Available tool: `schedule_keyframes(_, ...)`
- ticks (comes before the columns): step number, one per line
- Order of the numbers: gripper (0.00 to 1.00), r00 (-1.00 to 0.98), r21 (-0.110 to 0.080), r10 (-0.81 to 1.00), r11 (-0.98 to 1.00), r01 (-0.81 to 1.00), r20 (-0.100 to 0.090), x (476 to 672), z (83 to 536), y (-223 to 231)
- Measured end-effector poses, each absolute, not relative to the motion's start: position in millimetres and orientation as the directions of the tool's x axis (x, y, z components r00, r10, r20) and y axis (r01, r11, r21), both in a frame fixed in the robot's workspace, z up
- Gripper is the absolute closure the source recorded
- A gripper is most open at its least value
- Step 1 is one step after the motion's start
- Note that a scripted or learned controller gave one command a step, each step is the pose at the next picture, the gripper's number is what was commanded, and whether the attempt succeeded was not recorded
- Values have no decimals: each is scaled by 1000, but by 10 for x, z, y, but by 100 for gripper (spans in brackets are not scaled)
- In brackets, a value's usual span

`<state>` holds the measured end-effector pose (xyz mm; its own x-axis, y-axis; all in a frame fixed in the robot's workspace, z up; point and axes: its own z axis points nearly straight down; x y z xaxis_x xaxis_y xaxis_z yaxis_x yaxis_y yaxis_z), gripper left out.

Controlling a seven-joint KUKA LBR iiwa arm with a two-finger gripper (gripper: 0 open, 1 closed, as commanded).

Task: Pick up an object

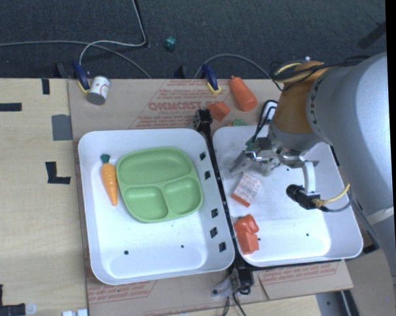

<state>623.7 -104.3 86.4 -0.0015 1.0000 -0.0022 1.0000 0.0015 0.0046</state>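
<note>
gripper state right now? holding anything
Gripper: cannot be told whether open or closed; it sits low in the right bin just above the small packet, with nothing seen held.

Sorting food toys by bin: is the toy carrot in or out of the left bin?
In. The toy carrot lies flat inside the left bin, beside the green plate.
</note>
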Motion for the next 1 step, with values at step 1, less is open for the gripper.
schedule_keyframes(1, 0, -2, 5, 1000, 2, 1000, -3, 5997, 866, -1023)
